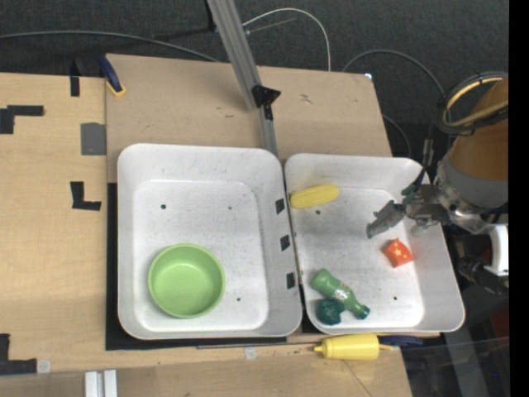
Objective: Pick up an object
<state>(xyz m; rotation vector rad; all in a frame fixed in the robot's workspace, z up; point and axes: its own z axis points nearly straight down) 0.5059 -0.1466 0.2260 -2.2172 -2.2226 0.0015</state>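
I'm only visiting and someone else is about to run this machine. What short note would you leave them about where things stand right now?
Gripper: over the right bin, nothing between its fingers.
Right bin: yellow corn-like piece near the top left, orange block just below the gripper, green bottle-shaped toy at the bottom.
Left bin: green bowl.
A yellow object lies on the bench outside the bins.
Done: nothing lifted yet.
Left: grasp and raise one object; the orange block looks nearest.
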